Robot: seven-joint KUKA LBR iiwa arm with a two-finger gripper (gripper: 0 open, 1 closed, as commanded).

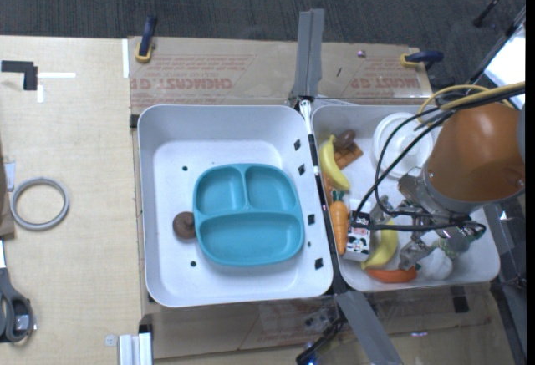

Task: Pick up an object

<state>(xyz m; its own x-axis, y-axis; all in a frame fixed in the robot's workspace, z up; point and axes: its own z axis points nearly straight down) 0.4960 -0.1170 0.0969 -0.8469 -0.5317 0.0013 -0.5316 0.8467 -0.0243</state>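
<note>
The right bin (481, 273) holds a yellow banana (333, 167), a brown piece (348, 150) behind it, an orange carrot (338, 221), a small black-and-white box (358, 238), a second banana (384, 247), a red-orange piece (391, 275) and a white dish (393, 140). My gripper (420, 251) hangs low over the front of this bin, just right of the second banana and above the red-orange piece. The orange-banded wrist (475, 156) hides much of the bin's right side. Nothing is visibly held.
The left bin (152, 188) carries a teal divided plate (248, 215) and a small brown round thing (184, 225) beside it. A grey tape roll (38, 203) and scissors (15, 317) lie on the bench at left. Black cables (393, 156) loop from the wrist.
</note>
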